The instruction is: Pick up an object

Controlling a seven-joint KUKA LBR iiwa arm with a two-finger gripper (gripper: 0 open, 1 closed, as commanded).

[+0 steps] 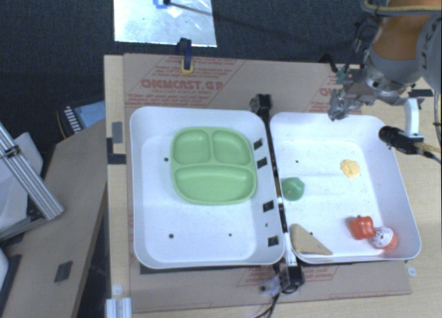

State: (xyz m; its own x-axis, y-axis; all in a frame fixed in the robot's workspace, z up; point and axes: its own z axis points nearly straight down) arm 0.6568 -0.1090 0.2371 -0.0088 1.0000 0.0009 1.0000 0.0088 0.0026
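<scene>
Camera view: claw (340, 110) above right bin's (404, 192) far rim.

Setting is a robotics lab test cell, not a home or shop. Evidence: two shallow white bins (207, 119) clipped side by side on a protective board printed "CHEMCAST" (183, 83), laid over the surface (76, 171). Further evidence: aluminium extrusion framing (24, 175) at left, dark carpet (55, 26), and a grey-and-orange industrial arm (407, 19).
</scene>
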